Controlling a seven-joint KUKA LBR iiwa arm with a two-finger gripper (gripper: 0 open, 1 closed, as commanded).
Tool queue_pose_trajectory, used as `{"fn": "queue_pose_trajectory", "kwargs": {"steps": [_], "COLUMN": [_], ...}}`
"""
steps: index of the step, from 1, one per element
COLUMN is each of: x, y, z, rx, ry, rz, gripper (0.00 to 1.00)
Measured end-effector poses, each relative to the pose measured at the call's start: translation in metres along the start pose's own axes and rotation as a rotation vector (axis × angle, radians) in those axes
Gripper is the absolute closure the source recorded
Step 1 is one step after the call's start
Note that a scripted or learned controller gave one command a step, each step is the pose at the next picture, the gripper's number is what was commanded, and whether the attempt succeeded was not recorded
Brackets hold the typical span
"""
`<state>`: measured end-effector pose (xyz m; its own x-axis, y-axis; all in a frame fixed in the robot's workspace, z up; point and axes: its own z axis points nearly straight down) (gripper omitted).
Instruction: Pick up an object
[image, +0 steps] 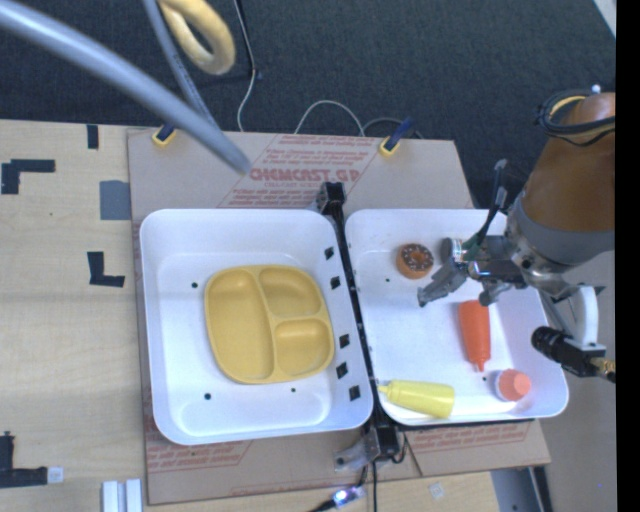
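Note:
In the right bin (400, 330) lie a brown doughnut-like round (414, 260), an orange carrot-shaped piece (475, 335), a yellow banana-like piece (420, 398) and a small salmon-coloured round thing (513, 385). My gripper (463, 288) hangs over the right bin, between the doughnut and the top end of the carrot. Its fingers (437, 290) are spread apart with nothing between them. The arm comes in from the right, its orange band (575, 190) above the wrist.
The left bin (170, 260) holds a yellow divided plate (268, 322). A black divider (345, 300) runs between the bins. Grey poles (150, 80) slant across the top left. Cardboard (300, 170) lies under both bins.

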<state>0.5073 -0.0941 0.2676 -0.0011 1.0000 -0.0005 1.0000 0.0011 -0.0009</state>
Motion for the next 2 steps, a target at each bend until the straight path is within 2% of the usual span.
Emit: {"fn": "queue_pose_trajectory", "kwargs": {"steps": [1,2], "x": [0.005,-0.003], "y": [0.000,0.004], "z": [0.044,0.098], "rx": [0.005,0.007], "ry": [0.001,0.001], "rz": [0.000,0.002], "gripper": [0.00,0.00]}}
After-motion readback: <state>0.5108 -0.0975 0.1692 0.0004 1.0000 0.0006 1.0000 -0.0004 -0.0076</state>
